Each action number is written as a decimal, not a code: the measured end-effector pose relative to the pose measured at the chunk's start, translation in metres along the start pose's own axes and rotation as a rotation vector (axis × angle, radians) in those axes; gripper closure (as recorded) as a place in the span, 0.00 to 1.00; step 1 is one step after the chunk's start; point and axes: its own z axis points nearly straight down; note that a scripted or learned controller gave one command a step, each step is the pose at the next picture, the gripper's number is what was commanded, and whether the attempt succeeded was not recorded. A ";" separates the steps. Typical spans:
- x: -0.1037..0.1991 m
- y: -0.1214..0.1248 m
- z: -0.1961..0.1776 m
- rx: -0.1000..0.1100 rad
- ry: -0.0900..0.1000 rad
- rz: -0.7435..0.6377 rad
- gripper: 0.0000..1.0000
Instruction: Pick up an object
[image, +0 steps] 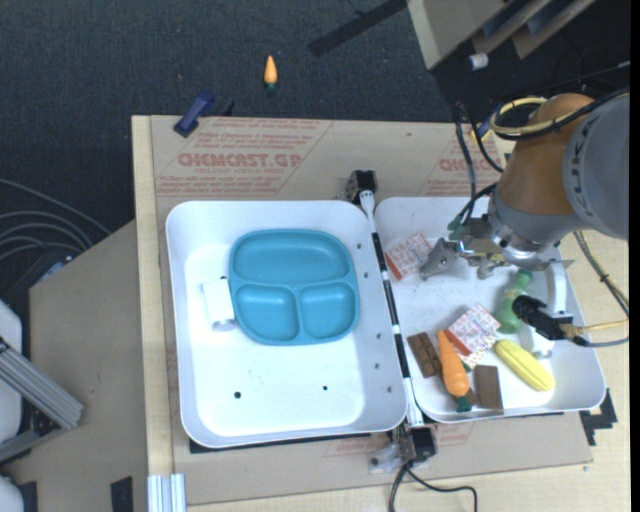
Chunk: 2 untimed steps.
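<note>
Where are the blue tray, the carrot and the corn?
Blue tray (292, 262): camera view, floor of its large upper compartment.
Carrot (454, 370): camera view, middle of its orange body.
Corn (526, 365): camera view, middle of the yellow cob.

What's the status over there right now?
Tool over right bin, nothing between its fingers. Carrot, corn lying below it. Blue tray in left bin.
</note>
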 end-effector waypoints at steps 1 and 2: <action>0.012 -0.048 0.036 -0.002 0.000 0.000 0.00; 0.012 -0.047 0.026 -0.004 -0.001 0.001 1.00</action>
